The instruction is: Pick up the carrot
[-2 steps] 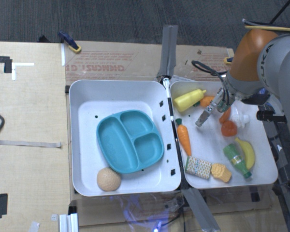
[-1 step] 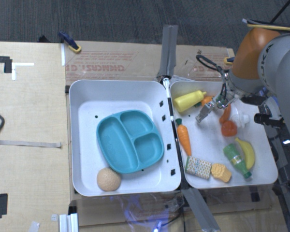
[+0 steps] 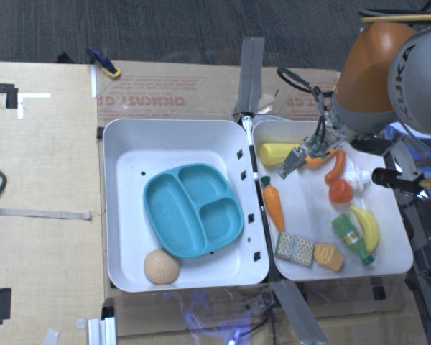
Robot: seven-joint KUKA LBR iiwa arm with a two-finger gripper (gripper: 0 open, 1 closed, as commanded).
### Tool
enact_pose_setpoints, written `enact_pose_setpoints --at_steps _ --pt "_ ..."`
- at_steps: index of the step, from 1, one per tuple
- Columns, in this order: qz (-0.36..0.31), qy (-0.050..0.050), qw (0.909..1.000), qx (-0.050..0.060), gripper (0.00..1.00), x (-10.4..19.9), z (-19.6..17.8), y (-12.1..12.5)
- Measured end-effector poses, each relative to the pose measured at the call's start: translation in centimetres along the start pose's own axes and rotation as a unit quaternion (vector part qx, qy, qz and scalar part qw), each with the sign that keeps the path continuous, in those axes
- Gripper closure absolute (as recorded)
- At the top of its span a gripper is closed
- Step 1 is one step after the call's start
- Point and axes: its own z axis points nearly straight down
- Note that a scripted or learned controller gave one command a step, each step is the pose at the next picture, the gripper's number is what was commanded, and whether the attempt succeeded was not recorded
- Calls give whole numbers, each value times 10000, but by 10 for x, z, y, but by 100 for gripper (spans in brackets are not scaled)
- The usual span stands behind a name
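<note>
The carrot [image 3: 274, 205], orange with a green top, lies along the left wall of the right bin [image 3: 391, 264], its tip pointing toward the front. My gripper [image 3: 302, 157] hangs over the back of that bin, up and to the right of the carrot and apart from it. It sits between a yellow lemon-like piece [image 3: 275, 153] and a curved orange-red piece [image 3: 335, 165]. A small orange bit shows right at the gripper's tip; I cannot make out whether it is held.
The right bin also holds a red tomato [image 3: 340, 191], a banana [image 3: 367, 226], a green bottle [image 3: 352, 238], a cracker [image 3: 294, 249] and a tan waffle [image 3: 329, 256]. The left bin [image 3: 122, 157] holds a blue divided plate [image 3: 194, 210] and a tan ball [image 3: 161, 267].
</note>
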Motion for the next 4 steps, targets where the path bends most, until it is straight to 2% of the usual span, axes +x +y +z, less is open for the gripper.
enact_pose_setpoints --at_steps 1,2,3,4 --pt "-75 1 10000 3 0 -64 42 -27" --pt "937 -45 9956 -75 0 -111 88 14" --pt "922 -2 9957 5 100 -108 82 11" --pt "921 -6 9957 -5 0 -108 81 12"
